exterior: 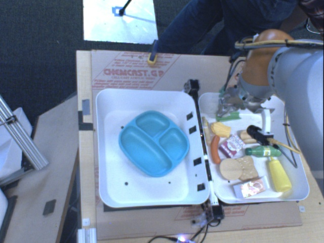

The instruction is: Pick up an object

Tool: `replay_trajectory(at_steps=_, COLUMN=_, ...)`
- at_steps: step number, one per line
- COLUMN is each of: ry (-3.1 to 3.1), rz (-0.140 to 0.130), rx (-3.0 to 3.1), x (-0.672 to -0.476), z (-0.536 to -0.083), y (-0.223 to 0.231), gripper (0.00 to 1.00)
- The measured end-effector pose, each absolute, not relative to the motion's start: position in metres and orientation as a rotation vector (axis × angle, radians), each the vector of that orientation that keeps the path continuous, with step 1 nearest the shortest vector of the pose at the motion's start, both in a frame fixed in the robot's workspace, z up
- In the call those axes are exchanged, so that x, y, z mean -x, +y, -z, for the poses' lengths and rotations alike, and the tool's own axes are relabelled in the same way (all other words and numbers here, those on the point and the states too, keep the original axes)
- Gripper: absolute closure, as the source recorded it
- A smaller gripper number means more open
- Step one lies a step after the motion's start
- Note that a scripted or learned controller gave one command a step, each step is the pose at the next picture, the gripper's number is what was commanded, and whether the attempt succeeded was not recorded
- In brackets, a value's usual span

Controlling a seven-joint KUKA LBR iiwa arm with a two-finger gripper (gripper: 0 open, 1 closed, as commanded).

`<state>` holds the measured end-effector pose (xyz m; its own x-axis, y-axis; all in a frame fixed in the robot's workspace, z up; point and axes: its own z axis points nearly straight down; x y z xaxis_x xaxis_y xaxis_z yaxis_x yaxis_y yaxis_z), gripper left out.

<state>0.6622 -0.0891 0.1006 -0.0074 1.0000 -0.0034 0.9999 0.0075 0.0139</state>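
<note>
The claw (pixel 226 108) is hovering over the green strip (pixel 229 117) in the right bin (pixel 304 186); finger state unclear; it should be descending centred.

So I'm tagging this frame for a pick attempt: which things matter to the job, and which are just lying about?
In play:
gripper, low in the right bin
green piece just below it
yellow wedge

Lying about:
blue divided plate in the left bin
yellow bottle
green bottle
red sausage
</note>
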Motion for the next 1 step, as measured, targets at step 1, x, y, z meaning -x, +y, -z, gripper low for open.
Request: replay_trajectory(at_steps=1, ry=2.219, rz=-0.007, rx=-2.217, x=-0.6592, z=-0.1488, y=-0.0954, gripper=1.00)
